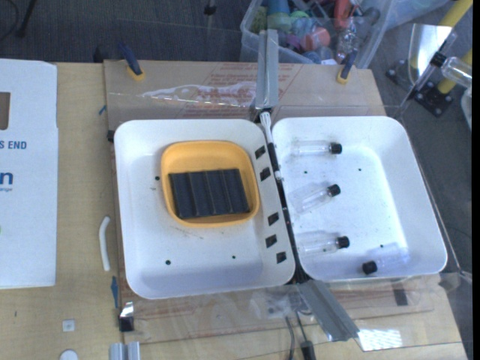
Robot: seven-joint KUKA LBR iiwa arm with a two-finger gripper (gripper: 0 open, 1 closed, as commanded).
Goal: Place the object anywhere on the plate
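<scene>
A yellow plate (174, 158) with rounded corners lies in the left white bin (142, 261), a little behind its middle. A dark grey ridged block (208, 193) rests flat on the plate and covers most of its floor. In the right white bin (420, 201) lie several clear vials with black caps, on their sides: one at the back (316, 148), one in the middle (315, 196), one toward the front (324, 242) and one by the front right corner (384, 263).
The bins meet at a ridge carrying black clips (271, 195). A clear tub of colourful items (319, 10) stands behind the bench. A white printed box (26, 171) lies at the left, with a white strip (105, 242) beside the left bin.
</scene>
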